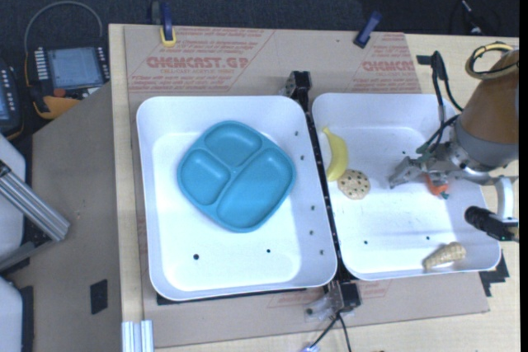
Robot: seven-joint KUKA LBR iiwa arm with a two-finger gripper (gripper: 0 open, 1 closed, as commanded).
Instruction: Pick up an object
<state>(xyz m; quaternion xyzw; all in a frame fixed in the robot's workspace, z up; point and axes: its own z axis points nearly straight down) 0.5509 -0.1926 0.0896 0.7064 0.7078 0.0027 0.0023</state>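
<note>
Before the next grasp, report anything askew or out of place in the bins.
Nothing looks spilled or broken. The blue plate sits turned at an angle in the left bin. In the right bin, the banana lies tight against the left wall, touching the cookie, which may hinder a grasp.

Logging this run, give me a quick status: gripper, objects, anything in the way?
Gripper low in right bin, nothing seen held. Cookie and banana just left of it, cone nearer front. Blue plate in left bin. Path clear.
</note>
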